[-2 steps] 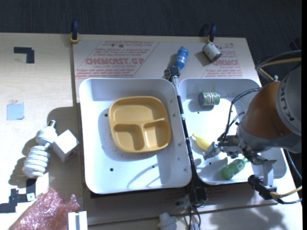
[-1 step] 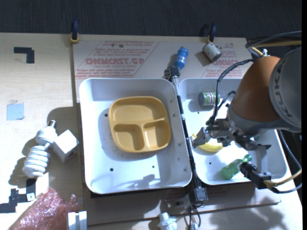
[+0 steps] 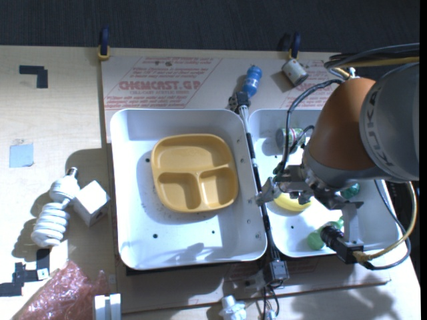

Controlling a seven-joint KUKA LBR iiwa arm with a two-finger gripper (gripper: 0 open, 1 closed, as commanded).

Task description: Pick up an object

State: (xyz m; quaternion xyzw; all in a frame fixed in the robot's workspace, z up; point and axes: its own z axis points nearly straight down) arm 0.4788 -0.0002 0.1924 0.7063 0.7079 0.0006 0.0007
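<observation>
robot lab | clamped bench board [image 3: 167, 79] | white bins [image 3: 127, 179] | loose cables [image 3: 390, 249]

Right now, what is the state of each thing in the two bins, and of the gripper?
Yellow divided tray: upright, lying flat in the left bin.
Yellow object: in the right bin, partly under the arm.
Green object: loose on the right bin floor.
Gripper: low over the yellow object.
</observation>
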